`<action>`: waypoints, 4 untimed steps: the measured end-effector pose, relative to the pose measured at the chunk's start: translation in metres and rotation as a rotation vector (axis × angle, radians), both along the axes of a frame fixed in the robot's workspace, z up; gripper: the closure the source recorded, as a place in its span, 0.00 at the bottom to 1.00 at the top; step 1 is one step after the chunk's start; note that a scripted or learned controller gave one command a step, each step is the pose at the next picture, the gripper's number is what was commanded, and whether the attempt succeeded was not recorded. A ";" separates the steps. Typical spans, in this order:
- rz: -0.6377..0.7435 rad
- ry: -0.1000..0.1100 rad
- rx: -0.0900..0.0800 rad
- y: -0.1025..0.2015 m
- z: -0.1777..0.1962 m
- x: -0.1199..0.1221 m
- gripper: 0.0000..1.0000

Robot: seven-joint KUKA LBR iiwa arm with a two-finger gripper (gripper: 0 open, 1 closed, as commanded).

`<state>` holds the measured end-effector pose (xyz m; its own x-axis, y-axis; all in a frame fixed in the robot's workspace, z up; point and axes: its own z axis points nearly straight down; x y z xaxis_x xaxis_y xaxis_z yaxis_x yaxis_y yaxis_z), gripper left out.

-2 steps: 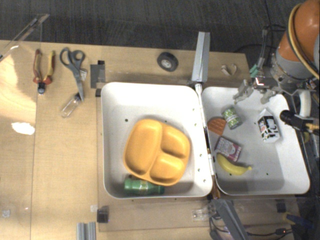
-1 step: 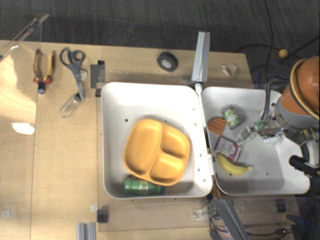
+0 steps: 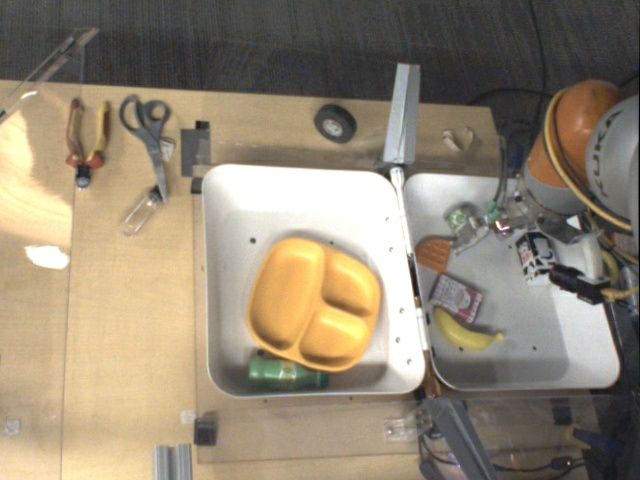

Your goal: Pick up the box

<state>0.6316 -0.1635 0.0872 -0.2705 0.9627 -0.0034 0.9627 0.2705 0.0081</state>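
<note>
The box [image 3: 456,296] is small and dark red-purple. It lies flat in the right bin [image 3: 560,368], near the bin's left wall. My gripper [image 3: 497,220] hangs over the back of that bin, above and to the right of the box and well apart from it. The grey arm with its orange band [image 3: 578,118] reaches in from the right.
A banana [image 3: 466,331] lies just in front of the box, and an orange-brown object [image 3: 435,253] just behind it. A greenish item [image 3: 462,216] and a white bottle [image 3: 533,255] lie close to the gripper. The left bin [image 3: 230,268] holds a yellow divided plate [image 3: 314,302] and a green can [image 3: 285,372].
</note>
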 end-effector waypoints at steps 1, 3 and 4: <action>0.138 0.013 -0.005 0.048 0.000 0.036 0.00; 0.099 -0.007 -0.003 0.064 0.004 -0.010 1.00; 0.039 -0.008 -0.001 0.072 0.004 -0.080 1.00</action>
